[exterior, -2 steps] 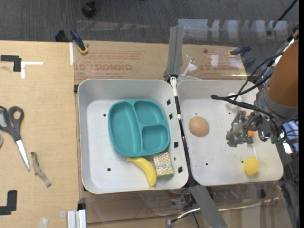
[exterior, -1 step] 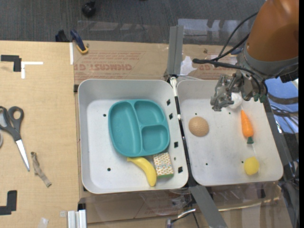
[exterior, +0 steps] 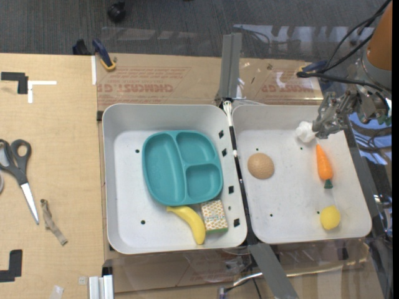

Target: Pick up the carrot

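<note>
A curved yellow banana [exterior: 190,222] and a small patterned box [exterior: 214,215] lie at the left white bin's [exterior: 118,185] near edge, below a teal divided plate [exterior: 182,167]. In the right white bin [exterior: 280,220], the orange tapered carrot [exterior: 323,162] lies free, just below the two-finger gripper [exterior: 325,124]; whether that is open or closed cannot be told. A tan egg [exterior: 260,166] and yellow lemon [exterior: 330,217] lie apart.

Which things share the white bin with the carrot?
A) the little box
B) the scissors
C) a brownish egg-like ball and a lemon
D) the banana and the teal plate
C: the carrot lies in the right bin with the brownish ball to its left and the lemon below it in the picture.
</note>
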